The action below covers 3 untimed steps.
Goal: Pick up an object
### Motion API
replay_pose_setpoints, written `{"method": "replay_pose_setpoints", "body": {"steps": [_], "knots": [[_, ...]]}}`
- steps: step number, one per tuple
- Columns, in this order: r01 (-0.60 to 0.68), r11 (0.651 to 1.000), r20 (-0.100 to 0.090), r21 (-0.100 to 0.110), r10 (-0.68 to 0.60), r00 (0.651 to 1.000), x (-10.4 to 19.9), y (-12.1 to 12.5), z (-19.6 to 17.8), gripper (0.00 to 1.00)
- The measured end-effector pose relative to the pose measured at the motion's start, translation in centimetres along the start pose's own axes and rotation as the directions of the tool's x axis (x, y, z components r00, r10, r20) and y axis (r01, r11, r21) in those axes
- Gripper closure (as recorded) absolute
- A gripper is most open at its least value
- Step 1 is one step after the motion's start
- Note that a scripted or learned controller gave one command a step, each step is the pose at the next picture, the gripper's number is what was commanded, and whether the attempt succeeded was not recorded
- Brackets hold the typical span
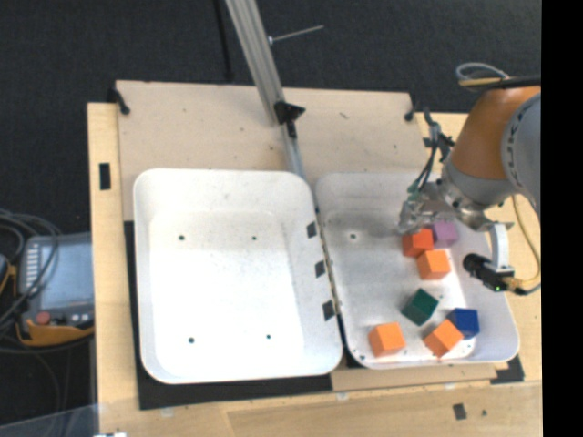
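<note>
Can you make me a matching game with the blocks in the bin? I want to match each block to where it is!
Things:
1. green block
2. blue block
3. pink block
4. gripper

Places:
A. just above the top orange block
B. beside the top orange block, on its right
C. middle of the block group
D. near the right bin's lower right corner

Pairs: 1-C, 2-D, 3-B, 4-A

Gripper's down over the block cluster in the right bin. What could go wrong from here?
1. The gripper sits above an orange-red block packed against a pink block and an orange block; it may nudge or catch a neighbour instead.
2. The cluster lies near the right bin's far wall, so a pushed block could jam there.
</note>
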<state>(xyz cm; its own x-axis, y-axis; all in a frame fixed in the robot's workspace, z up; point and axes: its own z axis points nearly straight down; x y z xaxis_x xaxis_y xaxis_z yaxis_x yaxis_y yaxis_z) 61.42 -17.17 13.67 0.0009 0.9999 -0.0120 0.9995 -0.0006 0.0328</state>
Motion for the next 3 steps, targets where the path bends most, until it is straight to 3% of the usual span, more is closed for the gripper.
{"method": "replay_pose_setpoints", "body": {"steps": [1, 2, 3], "knots": [[0.005, 1.0, -0.012, 0.027, -0.004, 1.0, 0.4, 0.1, -4.6, 1.0], [0.005, 1.0, -0.011, 0.026, -0.005, 1.0, 0.1, -0.3, -9.3, 1.0], [0.007, 1.0, -0.012, 0.029, -0.007, 1.0, 0.0, -0.2, -11.3, 1.0]]}}
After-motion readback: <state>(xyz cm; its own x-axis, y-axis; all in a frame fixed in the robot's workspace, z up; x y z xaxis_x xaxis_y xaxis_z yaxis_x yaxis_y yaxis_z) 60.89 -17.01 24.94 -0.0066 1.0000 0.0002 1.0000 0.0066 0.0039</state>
